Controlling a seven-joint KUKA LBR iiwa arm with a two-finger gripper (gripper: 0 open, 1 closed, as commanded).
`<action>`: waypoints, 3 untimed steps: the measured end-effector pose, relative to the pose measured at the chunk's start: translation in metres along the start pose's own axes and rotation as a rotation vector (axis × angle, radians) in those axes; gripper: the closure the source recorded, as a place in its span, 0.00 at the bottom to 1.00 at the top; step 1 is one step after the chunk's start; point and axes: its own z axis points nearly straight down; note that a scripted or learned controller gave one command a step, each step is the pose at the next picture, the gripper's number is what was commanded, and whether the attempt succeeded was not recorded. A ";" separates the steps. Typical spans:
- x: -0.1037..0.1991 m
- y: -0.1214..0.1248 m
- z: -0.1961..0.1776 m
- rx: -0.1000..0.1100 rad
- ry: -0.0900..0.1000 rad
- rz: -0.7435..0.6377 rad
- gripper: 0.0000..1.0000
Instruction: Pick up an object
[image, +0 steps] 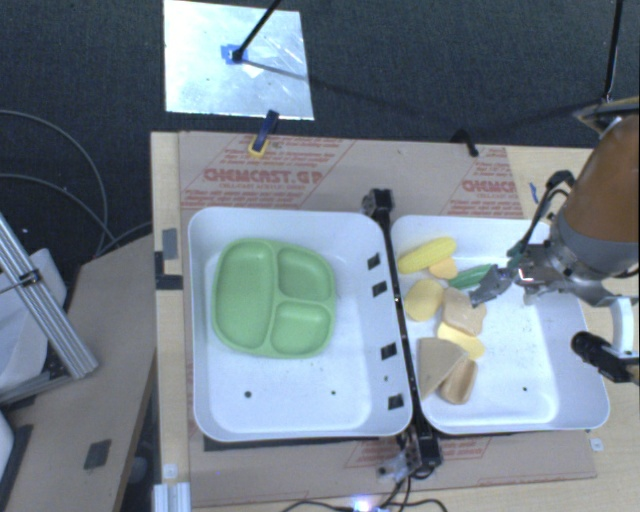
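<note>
The right bin (560, 400) holds a cluster of toy food on its left side. A long yellow piece (427, 252) lies at the top, with a green piece (466, 276) just below it. A round yellow piece (424, 299), a tan block (463, 316), a beige wedge (434, 360) and a brown piece (460, 383) lie further down. My gripper (490, 288) reaches in from the right and hovers at the right end of the green piece, just above the tan block. Nothing visibly hangs from it.
The left bin (230, 410) holds a green divided plate (272, 297). A black divider (392, 310) with clips runs between the bins. The arm's grey body with its orange band (605, 215) covers the right bin's upper right corner.
</note>
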 end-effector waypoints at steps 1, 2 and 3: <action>-0.002 -0.009 0.093 0.008 0.001 0.003 0.00; 0.014 0.034 0.028 -0.006 -0.002 -0.004 0.00; 0.023 0.032 0.118 -0.011 -0.003 0.002 0.00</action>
